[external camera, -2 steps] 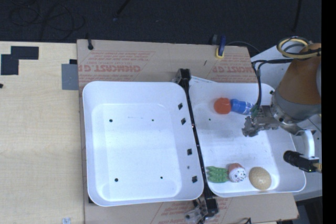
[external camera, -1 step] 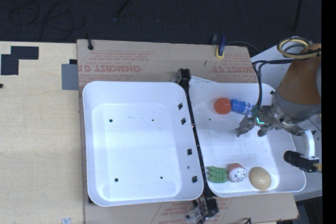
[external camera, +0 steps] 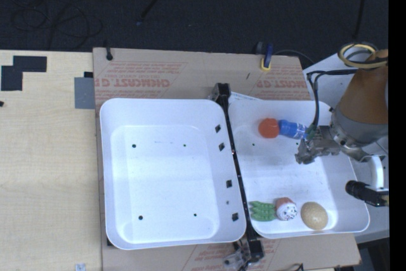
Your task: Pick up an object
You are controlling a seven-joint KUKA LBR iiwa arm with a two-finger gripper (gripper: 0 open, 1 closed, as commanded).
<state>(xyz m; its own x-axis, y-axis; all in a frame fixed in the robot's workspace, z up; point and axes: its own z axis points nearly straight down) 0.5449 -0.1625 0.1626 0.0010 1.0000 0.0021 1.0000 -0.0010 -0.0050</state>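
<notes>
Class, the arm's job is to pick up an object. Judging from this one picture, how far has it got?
Done: the gripper has reached into the right bin, near the blue object and orange ball. In hand: nothing visibly lifted. Left: the whole grasp and lift; the green toy, spotted ball and tan egg lie along the near edge.

The grey arm with its orange band reached in from the right, wrist bent down, its hand (external camera: 306, 155) held low.
</notes>
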